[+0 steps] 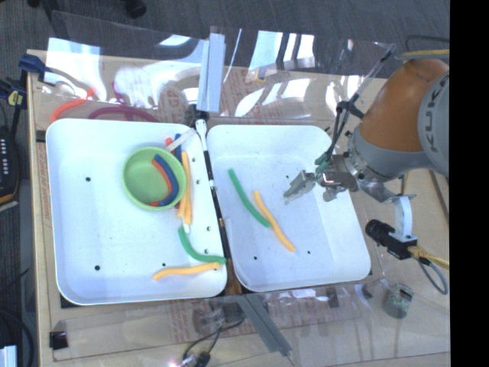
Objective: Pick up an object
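Gripper seemingly empty, above right bin

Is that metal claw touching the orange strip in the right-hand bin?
Apart. The camera view shows bare white bin floor between the gripper and the orange strip, which lies beside a green strip.

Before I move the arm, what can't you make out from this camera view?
- Tool: small and blurred over the right bin; finger state unreadable, contact height too.
- Green bowl in the left bin: its wall hides part of the coloured pieces inside.
- Green strip and orange strip: crossing or merely adjacent, unclear.
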